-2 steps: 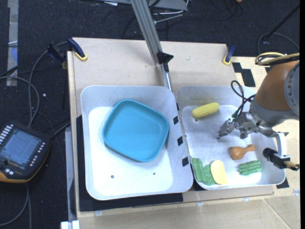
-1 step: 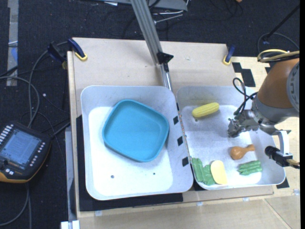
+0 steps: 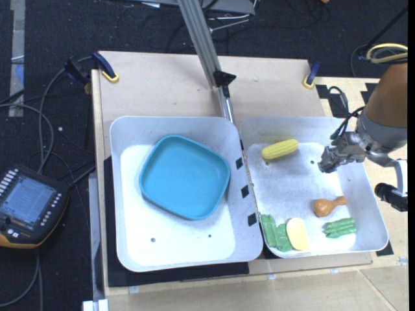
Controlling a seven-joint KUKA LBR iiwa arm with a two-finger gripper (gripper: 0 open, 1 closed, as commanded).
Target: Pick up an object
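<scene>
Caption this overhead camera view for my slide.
Gripper hovers over right white bin near yellow toy corn cob; blue square plate left.

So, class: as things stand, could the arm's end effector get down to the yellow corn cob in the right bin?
Probably yes. The end effector hovers over the right bin, and the corn cob lies alone on bare floor near the bin's back, nothing on top of it or between them.

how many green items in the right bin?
2. A small green vegetable lies near the right bin's front right corner, just below the brown drumstick. A green leafy piece lies at the front left, touching a pale yellow piece.
</scene>
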